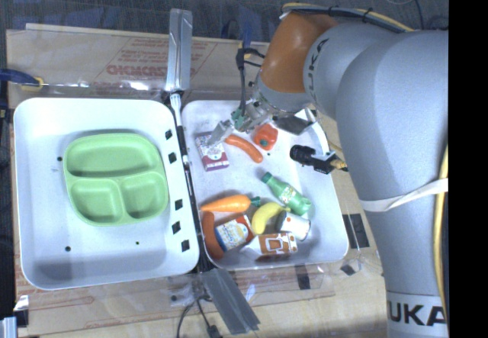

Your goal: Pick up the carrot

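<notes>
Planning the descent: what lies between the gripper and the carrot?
In the camera view, an orange-red sausage-shaped toy lies between the gripper and the carrot; below it, bare bin floor.

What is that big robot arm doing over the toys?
The grey robot arm reaches in from the right, over the right bin, which is full of toy food. Its claw hangs near the top of that bin, next to a small red-orange piece. The carrot it is meant to pick up lies lower down, beside a banana and a green bottle. Nothing is touching the carrot. The left bin has a green divided plate in it.
</notes>
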Available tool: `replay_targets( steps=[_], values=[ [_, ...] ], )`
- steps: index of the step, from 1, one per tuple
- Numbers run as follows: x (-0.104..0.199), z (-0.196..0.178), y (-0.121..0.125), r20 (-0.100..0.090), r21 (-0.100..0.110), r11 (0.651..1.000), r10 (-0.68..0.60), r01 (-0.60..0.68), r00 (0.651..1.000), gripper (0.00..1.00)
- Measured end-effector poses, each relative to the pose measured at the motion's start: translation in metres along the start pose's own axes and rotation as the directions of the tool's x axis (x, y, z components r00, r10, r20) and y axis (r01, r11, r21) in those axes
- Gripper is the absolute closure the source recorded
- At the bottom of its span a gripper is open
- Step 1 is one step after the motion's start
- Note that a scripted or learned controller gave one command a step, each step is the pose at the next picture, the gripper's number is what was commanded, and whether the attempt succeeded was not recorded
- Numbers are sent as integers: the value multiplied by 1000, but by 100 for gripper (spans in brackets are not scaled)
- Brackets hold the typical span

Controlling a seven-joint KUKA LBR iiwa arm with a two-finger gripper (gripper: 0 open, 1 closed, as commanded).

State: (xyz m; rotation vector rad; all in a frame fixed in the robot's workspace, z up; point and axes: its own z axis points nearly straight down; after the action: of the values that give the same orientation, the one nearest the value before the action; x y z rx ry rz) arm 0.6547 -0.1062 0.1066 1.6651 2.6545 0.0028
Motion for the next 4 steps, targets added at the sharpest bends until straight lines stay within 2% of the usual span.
replay_targets(
  steps=[1,2,3,4],
  values=[
    [98,-87,-12,-8,5,959,-285,285,959,0],
    [94,-140,4,-7,3,943,-334,334,943,0],
    [97,-85,-97,-10,5,906,-424,424,906,0],
    [126,-94,-88,-11,2,758,-652,652,758,0]
  ],
)
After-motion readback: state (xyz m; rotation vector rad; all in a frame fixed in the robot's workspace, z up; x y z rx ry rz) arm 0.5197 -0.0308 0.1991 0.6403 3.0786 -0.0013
